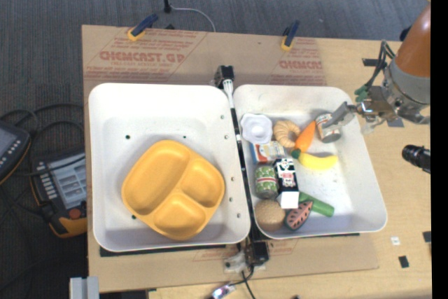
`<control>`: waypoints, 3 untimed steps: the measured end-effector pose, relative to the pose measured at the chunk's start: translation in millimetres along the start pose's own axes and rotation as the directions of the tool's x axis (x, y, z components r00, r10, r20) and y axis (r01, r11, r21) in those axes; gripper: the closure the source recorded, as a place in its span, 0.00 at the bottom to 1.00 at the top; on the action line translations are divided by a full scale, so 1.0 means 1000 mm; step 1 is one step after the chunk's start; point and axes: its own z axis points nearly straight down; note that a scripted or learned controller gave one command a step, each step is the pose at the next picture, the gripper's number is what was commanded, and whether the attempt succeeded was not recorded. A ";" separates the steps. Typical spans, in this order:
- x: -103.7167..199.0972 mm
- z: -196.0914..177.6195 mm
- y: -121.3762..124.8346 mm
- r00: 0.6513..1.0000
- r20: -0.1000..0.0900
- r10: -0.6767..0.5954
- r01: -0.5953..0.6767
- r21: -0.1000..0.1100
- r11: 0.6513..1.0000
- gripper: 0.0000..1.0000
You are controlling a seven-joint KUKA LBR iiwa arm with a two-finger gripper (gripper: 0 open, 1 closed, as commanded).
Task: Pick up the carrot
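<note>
orange carrot (pixel 305 136), tilted, right bin

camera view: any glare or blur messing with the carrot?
Camera view: lighting even and soft, shadows faint; white right bin bright but not blown out; carrot sharp enough, partly crowded by the gripper; arm at the right edge slightly soft.

Glossy yellow plastic tray (pixel 173 187) in smooth white bin (pixel 105 115); matt cardboard (pixel 143 56) beneath.
</note>
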 end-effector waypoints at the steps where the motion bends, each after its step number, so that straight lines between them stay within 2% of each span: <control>1: 0.001 0.151 0.011 0.985 -0.001 0.173 -0.173 0.000 0.985 0.00; 2: -0.012 0.158 0.063 0.944 0.001 0.329 -0.329 0.051 0.943 0.00; 3: -0.013 0.147 0.069 0.939 0.004 0.343 -0.343 0.011 0.939 1.00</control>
